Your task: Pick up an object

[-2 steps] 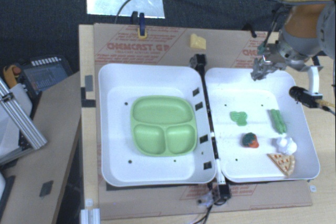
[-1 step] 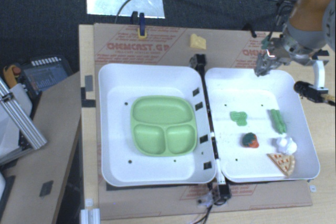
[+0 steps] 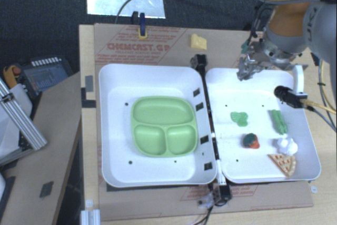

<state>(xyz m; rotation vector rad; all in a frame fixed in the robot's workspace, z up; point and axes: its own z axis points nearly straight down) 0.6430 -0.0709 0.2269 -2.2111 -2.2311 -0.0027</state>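
The right bin (image 3: 226,87) holds a green leafy toy (image 3: 239,118), a red and green strawberry-like toy (image 3: 250,140), a long green piece (image 3: 278,121), a small white lump (image 3: 287,145) and a pizza slice toy (image 3: 284,164). My gripper (image 3: 245,70) hangs over the far left part of that bin, well behind all these objects and apart from them. Nothing shows beneath or between its tips.
The left bin (image 3: 116,81) carries a green divided plate (image 3: 163,126). A yellow block (image 3: 198,41) lies on the cardboard behind the bins. A black divider (image 3: 206,113) runs between the two bins. Grey equipment (image 3: 31,92) stands at the left.
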